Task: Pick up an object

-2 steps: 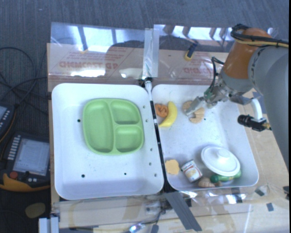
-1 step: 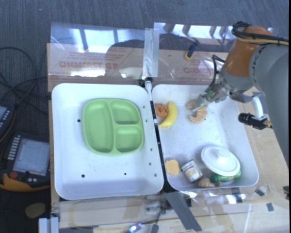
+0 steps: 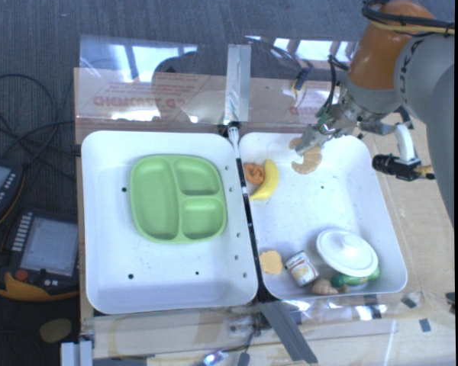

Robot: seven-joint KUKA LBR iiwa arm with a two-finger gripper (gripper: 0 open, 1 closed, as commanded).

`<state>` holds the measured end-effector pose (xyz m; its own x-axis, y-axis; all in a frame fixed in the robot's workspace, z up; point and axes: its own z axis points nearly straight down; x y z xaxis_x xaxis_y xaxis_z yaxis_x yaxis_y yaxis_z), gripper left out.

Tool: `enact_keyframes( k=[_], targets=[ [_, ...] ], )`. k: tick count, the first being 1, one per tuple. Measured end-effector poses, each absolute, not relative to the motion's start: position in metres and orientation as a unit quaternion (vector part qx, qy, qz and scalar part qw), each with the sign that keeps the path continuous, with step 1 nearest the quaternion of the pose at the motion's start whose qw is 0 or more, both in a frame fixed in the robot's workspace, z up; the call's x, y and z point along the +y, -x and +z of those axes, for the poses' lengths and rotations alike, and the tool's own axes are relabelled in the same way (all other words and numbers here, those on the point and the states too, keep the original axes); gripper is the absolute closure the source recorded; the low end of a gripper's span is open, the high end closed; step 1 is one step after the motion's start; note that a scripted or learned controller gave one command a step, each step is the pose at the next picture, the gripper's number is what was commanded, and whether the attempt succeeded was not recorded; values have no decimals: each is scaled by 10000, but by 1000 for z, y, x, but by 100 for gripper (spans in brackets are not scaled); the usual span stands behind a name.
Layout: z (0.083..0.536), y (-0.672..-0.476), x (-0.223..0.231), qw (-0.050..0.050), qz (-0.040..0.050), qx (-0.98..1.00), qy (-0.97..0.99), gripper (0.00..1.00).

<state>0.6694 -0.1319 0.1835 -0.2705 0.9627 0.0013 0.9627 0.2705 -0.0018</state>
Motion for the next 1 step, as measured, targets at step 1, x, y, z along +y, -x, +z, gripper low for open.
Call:
enact_keyframes(
  k=[1],
  targets=[
    [182,-669,-123,9,22,-8387,5446,100]
  ],
)
